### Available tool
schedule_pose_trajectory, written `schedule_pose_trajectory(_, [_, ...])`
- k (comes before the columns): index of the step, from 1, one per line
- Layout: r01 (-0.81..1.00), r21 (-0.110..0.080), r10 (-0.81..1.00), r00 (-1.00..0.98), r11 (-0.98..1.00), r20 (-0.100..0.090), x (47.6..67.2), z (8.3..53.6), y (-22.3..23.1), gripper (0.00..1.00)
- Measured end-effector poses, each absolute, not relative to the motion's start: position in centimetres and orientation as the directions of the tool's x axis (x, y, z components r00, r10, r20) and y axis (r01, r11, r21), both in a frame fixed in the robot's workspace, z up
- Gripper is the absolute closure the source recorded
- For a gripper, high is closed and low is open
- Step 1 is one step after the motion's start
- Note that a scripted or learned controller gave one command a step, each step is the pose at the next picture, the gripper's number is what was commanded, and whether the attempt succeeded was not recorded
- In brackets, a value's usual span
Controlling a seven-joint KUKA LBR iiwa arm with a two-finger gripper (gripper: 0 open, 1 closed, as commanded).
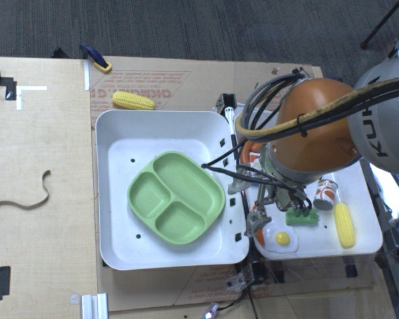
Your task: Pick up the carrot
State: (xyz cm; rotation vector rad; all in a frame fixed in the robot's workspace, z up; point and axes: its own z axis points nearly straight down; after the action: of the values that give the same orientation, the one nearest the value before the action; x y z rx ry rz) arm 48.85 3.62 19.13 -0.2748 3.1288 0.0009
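The carrot [257, 212] is hard to make out. All I can see is a small orange-red patch to the right of the green plate [177, 197], just past the wall between the two bins. It lies close against the tool [255, 223], with the arm's cables and wrist covering the rest. Its shape and full length are hidden, so I cannot say which way it lies.

The tool hangs low over the right bin [369, 244], at that bin's side nearest the green plate. From here I cannot tell whether it is released, clenched or grasping anything.

The green plate has three compartments and sits tilted in the middle of the left bin [113, 244].

The right bin holds several small things, all to the right of the green plate:
- A toy fried egg [282, 239] lies nearest, just beyond the tool.
- A green toy piece [302, 217] lies a little farther right.
- A red and white can [326, 193] comes next.
- A yellow corn cob [344, 224] is farthest from the plate, lying lengthwise near the bin's far wall.

The arm's orange band [316, 135] looms over the back half of that bin and hides what lies under it.

A second corn cob [133, 100] rests on the bench behind the green plate, outside the left bin's rim.
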Motion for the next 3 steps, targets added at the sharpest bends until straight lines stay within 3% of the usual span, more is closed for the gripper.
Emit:
schedule_pose_trajectory(1, [-0.298, -0.002, -0.298, -0.955, 0.955, -0.005, 54.1, 25.5, -5.6, 0.00])
schedule_pose_trajectory(2, [-0.511, 0.001, -0.511, -0.860, 0.860, -0.002, 50.1, 19.7, -2.1, 0.00])
schedule_pose_trajectory(3, [-0.404, 0.001, -0.404, -0.915, 0.915, -0.001, 49.2, 19.1, 1.1, 0.00])
